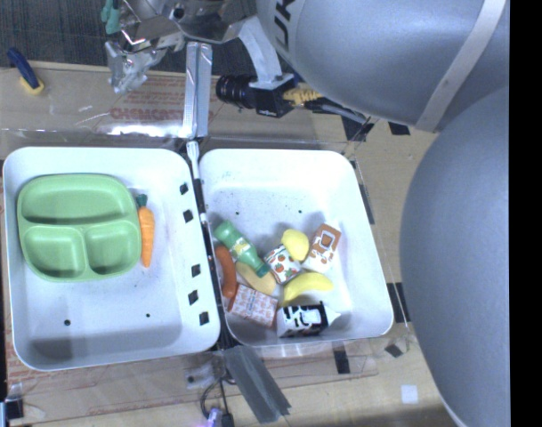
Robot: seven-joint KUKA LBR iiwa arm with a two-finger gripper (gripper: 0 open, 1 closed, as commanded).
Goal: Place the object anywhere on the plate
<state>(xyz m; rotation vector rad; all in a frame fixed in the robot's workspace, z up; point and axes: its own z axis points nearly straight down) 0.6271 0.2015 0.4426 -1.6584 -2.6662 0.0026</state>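
A green three-compartment plate [75, 227] lies in the left bin [101, 327], toward its far left. A toy carrot [146, 235] lies on the bin floor against the plate's right rim, not on the plate. My gripper [128, 60] hangs above the bench beyond the left bin's far edge, at the top of the view. Nothing shows between its fingers.
The right bin [342, 194] holds several toy foods near its front: a green bottle [238, 246], a lemon [295, 243], a banana [308, 286], small cartons and a black-and-white box [303, 319]. The arm's grey body fills the upper right. A blue object [25, 69] lies at the far left.
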